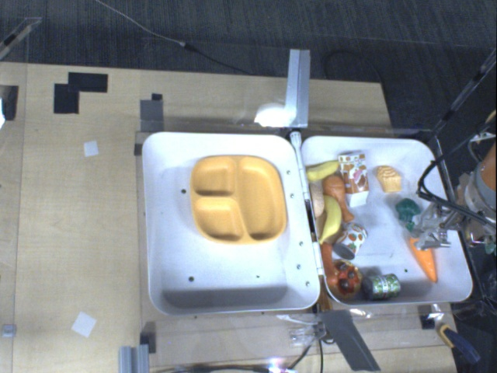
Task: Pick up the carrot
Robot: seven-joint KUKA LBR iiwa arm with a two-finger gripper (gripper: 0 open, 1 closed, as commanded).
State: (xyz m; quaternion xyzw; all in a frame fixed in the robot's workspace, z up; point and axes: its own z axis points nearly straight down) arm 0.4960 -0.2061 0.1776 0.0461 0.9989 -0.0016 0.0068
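carrot [425,261] is lain by the right bin's wall [464,274], gripper [432,231] poised at its top end, finger state untellable.

The desk [70,231] looks like pale, matt wood. Both bins, left [167,208] and right [446,208], are smooth white plastic with a faint sheen. The yellow tray [233,196] looks like smooth matt plastic; the can [382,286] is shiny metal.

plate [236,199] in left bin [167,231], carrot [425,261] in right bin [454,286]
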